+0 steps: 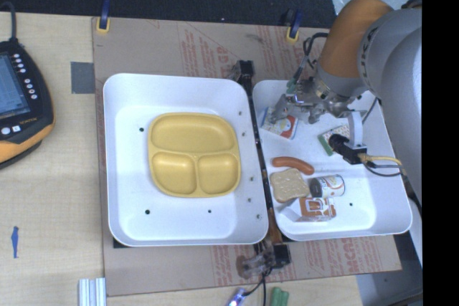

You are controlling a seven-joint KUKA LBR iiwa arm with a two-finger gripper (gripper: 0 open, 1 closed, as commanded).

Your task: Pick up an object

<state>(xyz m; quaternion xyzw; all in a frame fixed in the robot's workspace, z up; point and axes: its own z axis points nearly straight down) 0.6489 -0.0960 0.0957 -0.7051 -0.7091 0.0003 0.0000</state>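
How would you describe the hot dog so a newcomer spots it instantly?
Look in the right bin, the cluttered one the arm reaches into. Near its middle, just above the toast slice, lies the hot dog. It is the only long, thin, reddish-orange thing there; its neighbours are flat packets or a stubby can.

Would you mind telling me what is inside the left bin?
The left bin holds one yellow divided plate, whose three compartments look bare. Whatever lies under the plate is covered.

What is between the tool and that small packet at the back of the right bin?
Nothing visible. The tool hangs right over the packet in the right bin; the hot dog and toast lie nearer the front, out of the way.
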